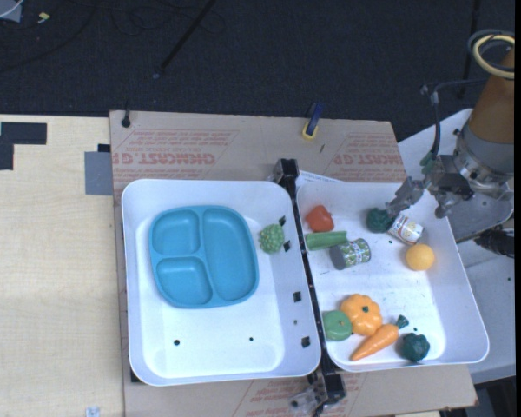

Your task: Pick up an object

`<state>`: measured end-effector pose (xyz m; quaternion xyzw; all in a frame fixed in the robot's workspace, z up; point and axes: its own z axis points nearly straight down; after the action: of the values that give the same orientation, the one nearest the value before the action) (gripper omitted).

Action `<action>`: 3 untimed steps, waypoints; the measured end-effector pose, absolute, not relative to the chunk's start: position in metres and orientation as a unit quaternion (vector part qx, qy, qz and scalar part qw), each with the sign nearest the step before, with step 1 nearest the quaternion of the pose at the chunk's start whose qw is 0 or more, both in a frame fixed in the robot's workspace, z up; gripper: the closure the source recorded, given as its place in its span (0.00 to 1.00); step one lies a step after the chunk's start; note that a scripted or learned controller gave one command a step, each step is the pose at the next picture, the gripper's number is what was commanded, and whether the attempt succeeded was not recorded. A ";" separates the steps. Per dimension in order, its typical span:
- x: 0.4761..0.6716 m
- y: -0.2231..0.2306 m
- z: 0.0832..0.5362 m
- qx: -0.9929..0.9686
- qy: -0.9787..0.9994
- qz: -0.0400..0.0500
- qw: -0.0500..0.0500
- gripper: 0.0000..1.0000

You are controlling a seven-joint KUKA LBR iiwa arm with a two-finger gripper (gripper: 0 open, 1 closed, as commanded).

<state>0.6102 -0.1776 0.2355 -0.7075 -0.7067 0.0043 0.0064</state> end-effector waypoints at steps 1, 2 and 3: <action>0.613 -0.178 0.244 -0.707 -0.707 0.001 0.001 0.00; 0.619 -0.179 0.197 -0.706 -0.708 0.002 0.002 0.00; 0.618 -0.170 0.136 -0.706 -0.708 0.002 0.004 0.00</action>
<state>0.6183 -0.1703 0.1356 -0.7060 -0.7082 0.0020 0.0039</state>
